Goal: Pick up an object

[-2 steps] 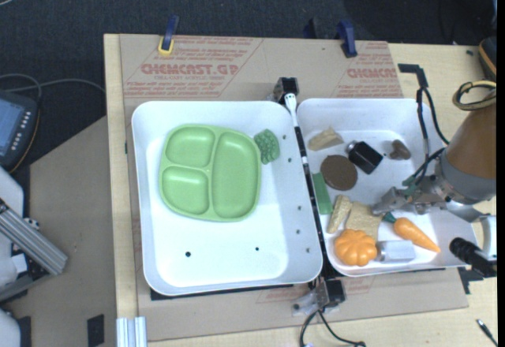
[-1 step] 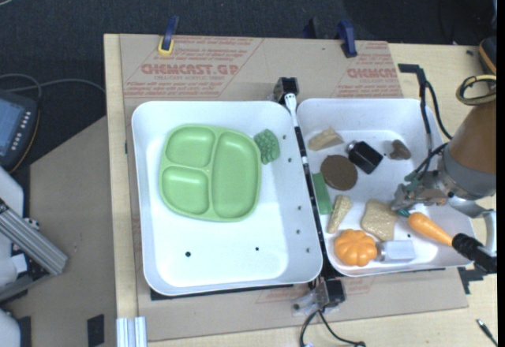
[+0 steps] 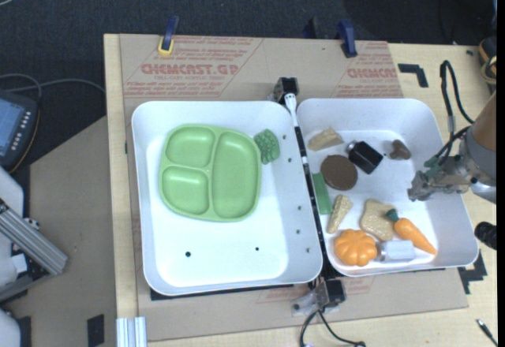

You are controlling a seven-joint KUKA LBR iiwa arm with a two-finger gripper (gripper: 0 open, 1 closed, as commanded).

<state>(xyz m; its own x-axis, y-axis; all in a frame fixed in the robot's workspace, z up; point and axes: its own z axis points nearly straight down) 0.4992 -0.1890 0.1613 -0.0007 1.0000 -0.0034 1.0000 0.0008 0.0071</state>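
The right bin [image 3: 418,113] holds several toy foods: a tan wedge [image 3: 324,139], a brown disc [image 3: 339,171], a black block [image 3: 364,156], a small brown lump [image 3: 399,150], a green stick [image 3: 320,192], a pale yellow piece [image 3: 340,212], a tan cracker [image 3: 378,219], a carrot [image 3: 414,236], an orange pumpkin [image 3: 354,248] and a white block [image 3: 399,251]. My gripper [image 3: 426,184] hangs over the right side of this bin, above bare floor. It is just up and right of the carrot, and nothing shows in its grasp.
The left bin [image 3: 150,203] carries a green divided plate [image 3: 211,172] with a small green leafy toy [image 3: 267,145] at its upper right corner. Black cables [image 3: 450,101] run down beside the arm at the right edge.
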